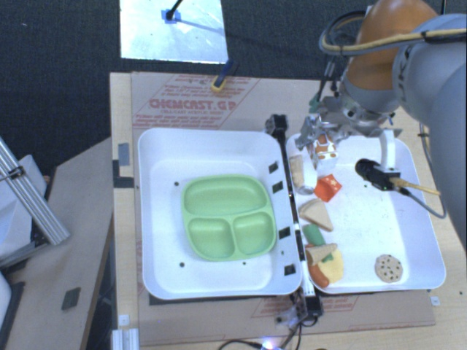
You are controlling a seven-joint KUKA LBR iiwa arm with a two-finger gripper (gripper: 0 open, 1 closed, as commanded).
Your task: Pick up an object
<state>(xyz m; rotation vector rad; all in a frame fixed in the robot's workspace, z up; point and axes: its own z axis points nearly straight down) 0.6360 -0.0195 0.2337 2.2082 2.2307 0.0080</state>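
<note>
My gripper (322, 135) hangs over the far left corner of the right bin (416, 217). Directly under its tip, touching it in this view, is a small orange and white block (325, 152). A red block (328, 187) lies just in front of that. Along the bin's left wall lie a tan bread-like piece (295, 170), a sandwich wedge (316, 214), a green piece (314, 233) and a yellow and orange piece (325, 265). A chocolate-chip cookie (388, 268) rests near the front right corner.
The left bin (157, 195) holds a green divided plate (226, 217). A black divider strip (286, 195) runs between the two bins. The right half of the right bin is bare white floor. A shiny square sheet (174, 20) lies beyond the bench.
</note>
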